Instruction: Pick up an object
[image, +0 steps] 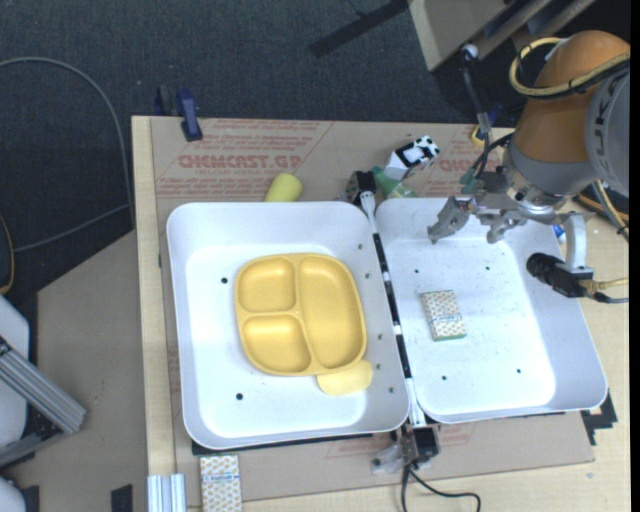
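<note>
Spread apart with nothing between them, the jaws of the gripper (470, 222) hang at the upper right of the frame, over the top part of the right bin (560, 385), beneath the grey wrist and orange band of the arm (565, 100). Below the gripper and clear of it, near the middle of that bin's floor, lies a small patterned rectangular block (442, 315), possibly a sponge, though the view is too coarse to be sure. Further out, the left bin (195, 300) holds a yellow divided plate (298, 312) with a flat yellow piece (345, 379) poking out under its lower edge.
</note>
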